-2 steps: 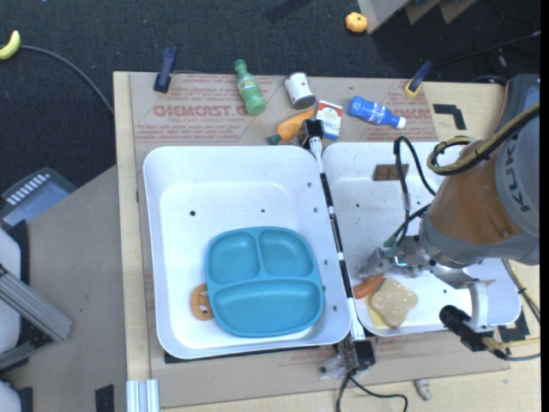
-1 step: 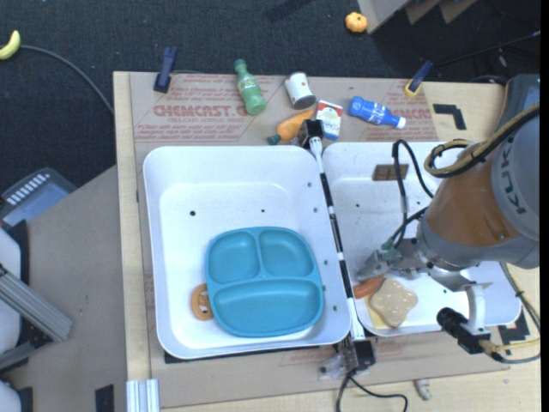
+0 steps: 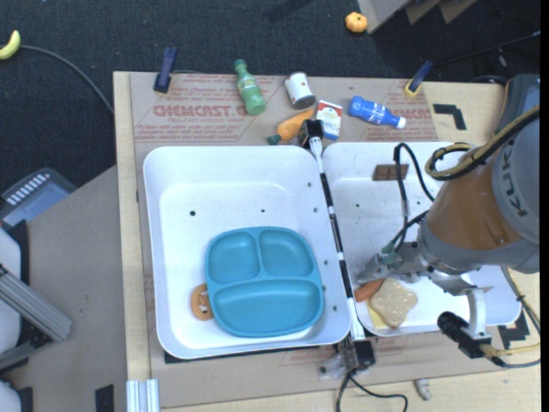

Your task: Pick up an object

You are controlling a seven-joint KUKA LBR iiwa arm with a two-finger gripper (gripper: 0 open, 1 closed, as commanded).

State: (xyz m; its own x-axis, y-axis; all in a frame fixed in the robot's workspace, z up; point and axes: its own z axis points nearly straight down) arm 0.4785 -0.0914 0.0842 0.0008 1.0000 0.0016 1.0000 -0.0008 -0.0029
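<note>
We are hovering the gripper (image 3: 396, 269) over the bread slice (image 3: 393, 302) — fingers possibly hidden, we cannot tell their state — risking a glancing miss.

Open floor (image 3: 232, 200) behind blue tray (image 3: 262, 280)

Arm (image 3: 493, 187): reaches in from the right, grey, bent downward.
Orange band (image 3: 467, 209): broad, above the wrist.
Wrist (image 3: 446, 260): grey, low at the view's lower right.
Pincer (image 3: 390, 269): points left and down; tips indistinct.
Cables (image 3: 429, 166): black, looped along the arm.
</note>
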